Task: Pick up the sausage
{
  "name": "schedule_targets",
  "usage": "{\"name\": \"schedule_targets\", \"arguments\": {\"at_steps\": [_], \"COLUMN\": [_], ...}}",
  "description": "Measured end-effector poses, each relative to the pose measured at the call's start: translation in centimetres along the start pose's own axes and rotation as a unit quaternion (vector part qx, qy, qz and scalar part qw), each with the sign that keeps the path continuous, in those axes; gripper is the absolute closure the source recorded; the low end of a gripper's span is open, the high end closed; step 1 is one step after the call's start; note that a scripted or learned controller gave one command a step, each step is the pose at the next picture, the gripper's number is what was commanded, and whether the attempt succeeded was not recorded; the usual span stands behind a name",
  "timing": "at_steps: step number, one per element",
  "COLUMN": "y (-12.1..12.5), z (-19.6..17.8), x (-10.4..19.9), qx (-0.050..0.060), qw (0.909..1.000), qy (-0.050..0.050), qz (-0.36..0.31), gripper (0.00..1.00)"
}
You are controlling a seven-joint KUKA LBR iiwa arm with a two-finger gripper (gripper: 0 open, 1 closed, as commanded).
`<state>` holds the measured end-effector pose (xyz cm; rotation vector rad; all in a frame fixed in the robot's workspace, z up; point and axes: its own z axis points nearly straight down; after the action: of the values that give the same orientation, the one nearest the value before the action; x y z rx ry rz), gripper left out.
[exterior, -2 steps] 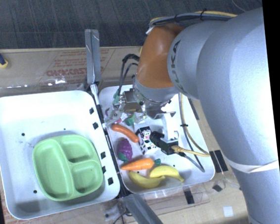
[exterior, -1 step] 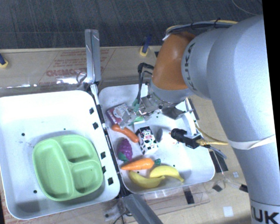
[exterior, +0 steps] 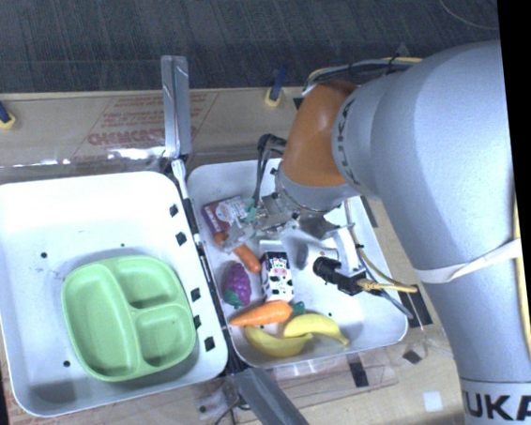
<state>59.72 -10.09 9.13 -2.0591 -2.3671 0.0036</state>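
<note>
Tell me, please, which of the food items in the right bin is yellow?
The banana, lying along the bin's near edge. The carrot touching it is orange, and the grapes beyond are purple.

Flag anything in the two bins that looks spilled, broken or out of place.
Nothing stands out. The green divided plate sits flat in the left bin. The carrot, banana, purple fruit and small carton lie loosely clustered in the right bin, none visibly damaged.
</note>
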Motion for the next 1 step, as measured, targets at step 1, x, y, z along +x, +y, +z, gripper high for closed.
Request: {"name": "schedule_targets", "arguments": {"at_steps": [1], "y": [0.03], "z": [-1.01], "x": [0.01], "qx": [0.0], "qw": [1.0], "qy": [0.0], "qz": [-0.002], "gripper": [1.0]}}
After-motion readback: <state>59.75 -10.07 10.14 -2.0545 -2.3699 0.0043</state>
